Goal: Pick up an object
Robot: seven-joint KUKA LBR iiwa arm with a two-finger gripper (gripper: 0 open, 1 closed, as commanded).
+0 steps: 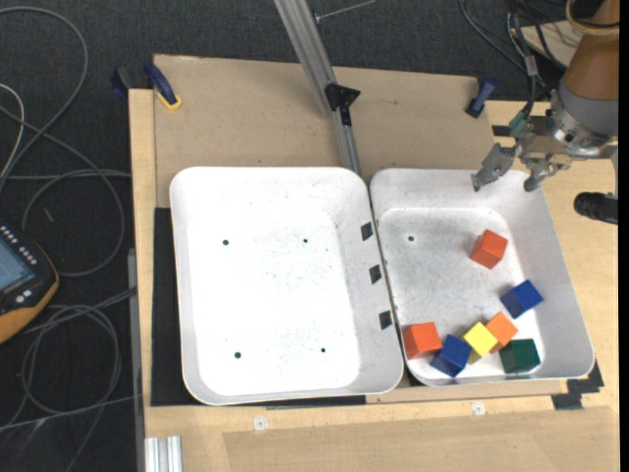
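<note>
The claw (511,172) is seen spread apart, nothing gripped, over the right bin (550,234) far rim. Below it, 1 orange cube (488,248) is found nearest; 6 more blocks (479,340) are clustered further below.

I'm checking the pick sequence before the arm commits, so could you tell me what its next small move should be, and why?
Probably shift the gripper toward the lone orange block in the right bin and lower over it. The open gripper sits near the bin's far rim with nothing between its fingers, and that block stands apart from the cluster at the near edge, so it looks the easiest to grasp.
</note>
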